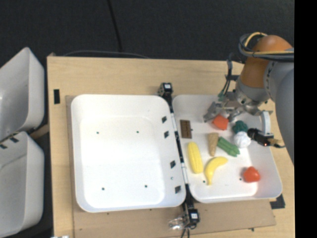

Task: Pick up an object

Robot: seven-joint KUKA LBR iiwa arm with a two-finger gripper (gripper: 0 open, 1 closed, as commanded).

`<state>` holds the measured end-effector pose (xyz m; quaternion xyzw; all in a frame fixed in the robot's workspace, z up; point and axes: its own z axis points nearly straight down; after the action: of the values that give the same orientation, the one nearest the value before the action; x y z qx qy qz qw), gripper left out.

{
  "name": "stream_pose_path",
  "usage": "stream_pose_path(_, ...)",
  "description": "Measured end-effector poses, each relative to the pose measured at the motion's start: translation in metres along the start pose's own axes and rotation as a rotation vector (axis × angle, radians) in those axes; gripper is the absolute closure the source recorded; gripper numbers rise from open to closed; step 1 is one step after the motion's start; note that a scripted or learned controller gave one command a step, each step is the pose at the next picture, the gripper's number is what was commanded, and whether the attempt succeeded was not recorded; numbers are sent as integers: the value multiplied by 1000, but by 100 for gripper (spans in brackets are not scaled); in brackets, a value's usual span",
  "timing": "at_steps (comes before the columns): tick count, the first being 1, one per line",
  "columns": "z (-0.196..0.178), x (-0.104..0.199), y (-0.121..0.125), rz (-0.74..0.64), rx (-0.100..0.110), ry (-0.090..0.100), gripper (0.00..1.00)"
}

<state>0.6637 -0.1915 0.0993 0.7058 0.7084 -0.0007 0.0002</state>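
Here the gripper [224, 117] hangs low over the right bin [262, 190], its fingers [212, 113] spread wide around an orange-red toy [220, 123] lying just below them. Further below lie a corn cob [194, 157], banana [214, 167], green vegetable [228, 146] and red tomato [251, 174]. The left bin [119, 152] sits alongside. The arm [257, 68] reaches down steeply from the right.

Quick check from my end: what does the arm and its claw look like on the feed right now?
A grey arm with an orange band above the wrist, topped by an orange rounded cap with looped yellow and dark cables. Below sits a dark metal claw, with thin cables running down beside it.
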Motion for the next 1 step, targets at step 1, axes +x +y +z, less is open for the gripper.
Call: stream_pose_path(1, 0, 54, 26, 0, 5, 2, 0)
